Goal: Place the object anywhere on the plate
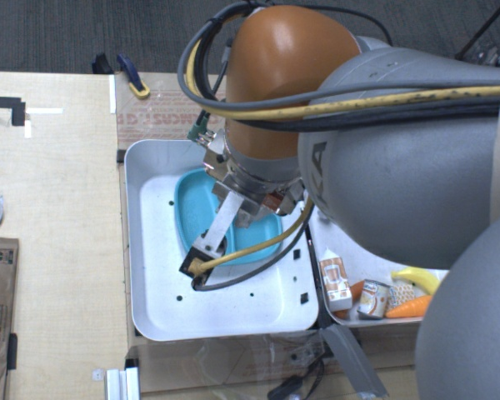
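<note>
The blue plate (196,211) lies in the left bin (150,307), its three o'clock side covered by the arm (383,140). The tool (250,207) hangs over it; how wide it stands cannot be told. At four o'clock, the right bin (350,244) holds a carton (335,280), can (373,300), banana (417,280) and carrot (408,307).

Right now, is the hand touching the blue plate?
Cannot tell: in the camera view the wrist overlaps the blue plate, hiding any contact or gap.
</note>
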